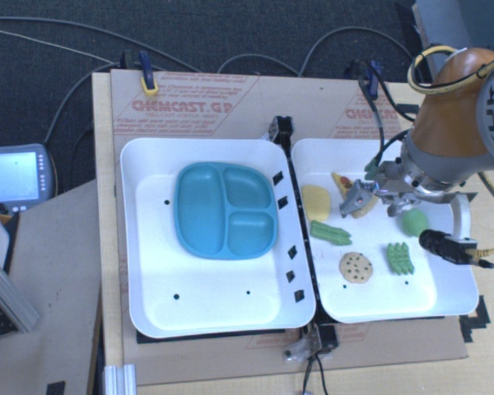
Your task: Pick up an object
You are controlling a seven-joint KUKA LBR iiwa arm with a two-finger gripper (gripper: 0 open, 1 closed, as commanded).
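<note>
My gripper (pixel 372 202) hangs over the upper middle of the right bin (pixel 445 299), and its fingers stand open. A tan object (pixel 365 210) peeks out just beneath it, between the fingers, though I cannot tell whether they touch it. Around it lie a pale yellow piece (pixel 315 202) to the left, a small yellow and red item (pixel 342 181) above left, and a round green object (pixel 413 222) to the right. Lower in the bin are a green pea pod (pixel 330 234), a cookie (pixel 356 267) and a ridged green piece (pixel 400 258).
The left bin (pixel 148 286) holds a blue divided plate (pixel 226 211). A black divider with clips (pixel 290 220) runs between the bins. A black cable connector (pixel 445 245) sticks out at the arm's lower right. Bare white floor lies along the right bin's front.
</note>
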